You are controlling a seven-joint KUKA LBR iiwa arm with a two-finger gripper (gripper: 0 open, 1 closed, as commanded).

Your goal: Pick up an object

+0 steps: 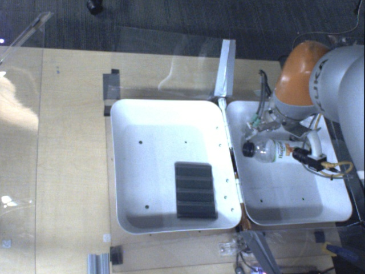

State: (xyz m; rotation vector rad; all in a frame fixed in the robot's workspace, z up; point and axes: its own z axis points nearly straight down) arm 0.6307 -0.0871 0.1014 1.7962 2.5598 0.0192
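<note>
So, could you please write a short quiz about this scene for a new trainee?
1. True or false: the black ribbed block lies in the left bin.
2. Which bin is the gripper above: A) left, B) right?
3. Fill in: the clear bottle has a ____ cap.

Key: 1 true; 2 B; 3 black.

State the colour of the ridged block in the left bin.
Black, or very dark grey; the ridged block shows plainly in the camera view, lying in the left bin.
</note>
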